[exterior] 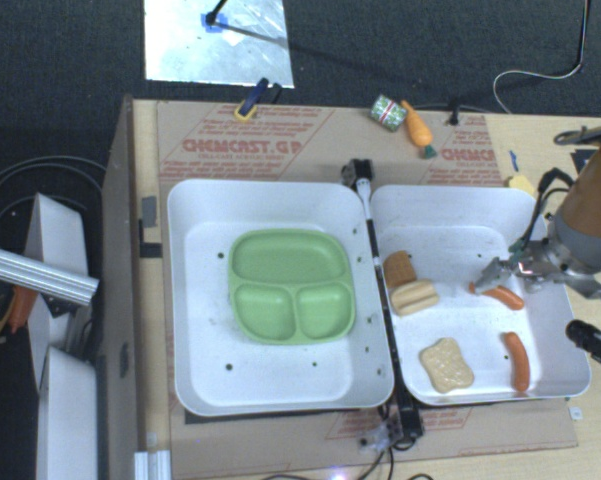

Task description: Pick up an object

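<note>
Two white bins sit on a cardboard-covered bench. Over the right bin [450,208], the gripper [497,273] hangs low; whether it is open cannot be told. An orange sausage [504,297] lies just beneath it. Another sausage [518,361] lies nearer the front, bread pieces [408,283] lie left, and a green tray [290,285] fills the left bin [195,268].

Left white bin [195,298] holds a green three-compartment tray [291,286], roughly centred. Bins sit on a cardboard sheet [280,138] with red print. On the cardboard behind the bins: a small green-labelled can [387,112] on its side, just beside a toy carrot [418,128]; a yellow-and-blue clip [252,100] near the back edge. A shiny foil sheet [218,26] lies on the dark floor beyond. Black cables [40,183] loop at left.
</note>
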### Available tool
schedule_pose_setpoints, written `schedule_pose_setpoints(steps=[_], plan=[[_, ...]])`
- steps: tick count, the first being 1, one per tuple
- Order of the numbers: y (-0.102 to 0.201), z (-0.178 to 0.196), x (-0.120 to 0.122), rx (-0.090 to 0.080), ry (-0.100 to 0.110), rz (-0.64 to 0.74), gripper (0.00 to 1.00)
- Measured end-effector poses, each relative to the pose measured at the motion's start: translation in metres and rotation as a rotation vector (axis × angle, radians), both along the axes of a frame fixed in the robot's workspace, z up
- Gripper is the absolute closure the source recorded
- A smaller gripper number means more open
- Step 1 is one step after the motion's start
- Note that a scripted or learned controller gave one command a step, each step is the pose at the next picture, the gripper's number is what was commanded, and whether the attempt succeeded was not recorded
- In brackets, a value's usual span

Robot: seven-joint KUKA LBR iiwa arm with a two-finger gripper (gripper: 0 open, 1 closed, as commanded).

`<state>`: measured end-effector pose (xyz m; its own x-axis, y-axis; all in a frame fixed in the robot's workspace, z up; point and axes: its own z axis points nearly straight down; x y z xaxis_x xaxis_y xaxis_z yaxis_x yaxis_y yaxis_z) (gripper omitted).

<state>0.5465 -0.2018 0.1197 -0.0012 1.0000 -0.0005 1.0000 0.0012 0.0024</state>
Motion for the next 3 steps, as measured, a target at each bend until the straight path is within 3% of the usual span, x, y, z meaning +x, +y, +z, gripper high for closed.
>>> schedule_pose_setpoints(steps=[1,2,3], plan=[[-0.005,-0.01,-0.029,0.0,0.001,-0.001,0.0],[0.004,-0.035,0.023,0.0,0.001,0.003,0.0],[-0.005,0.051,0.075,-0.001,-0.003,0.003,0.0]])
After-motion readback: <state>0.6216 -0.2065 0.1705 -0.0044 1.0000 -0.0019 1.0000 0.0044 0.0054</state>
